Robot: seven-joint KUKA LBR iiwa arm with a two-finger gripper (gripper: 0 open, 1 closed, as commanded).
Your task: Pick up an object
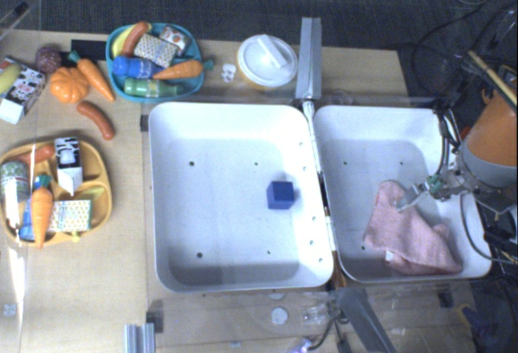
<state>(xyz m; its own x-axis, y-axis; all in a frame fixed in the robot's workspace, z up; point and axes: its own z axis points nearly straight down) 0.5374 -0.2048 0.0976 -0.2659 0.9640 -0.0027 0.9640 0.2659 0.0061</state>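
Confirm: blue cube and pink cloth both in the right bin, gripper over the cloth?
Not quite. The camera view shows the blue cube in the left bin, alone. The pink cloth is in the right bin, and the gripper is at the cloth's upper edge.

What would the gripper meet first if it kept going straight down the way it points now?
Probably the pink cloth in the right bin: the gripper sits at the cloth's upper edge. Depth is unclear from this slanted view.

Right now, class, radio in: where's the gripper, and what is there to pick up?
Gripper low in right bin, at pink cloth. Nothing seen between fingers. Blue cube alone in left bin. Nothing in the way.
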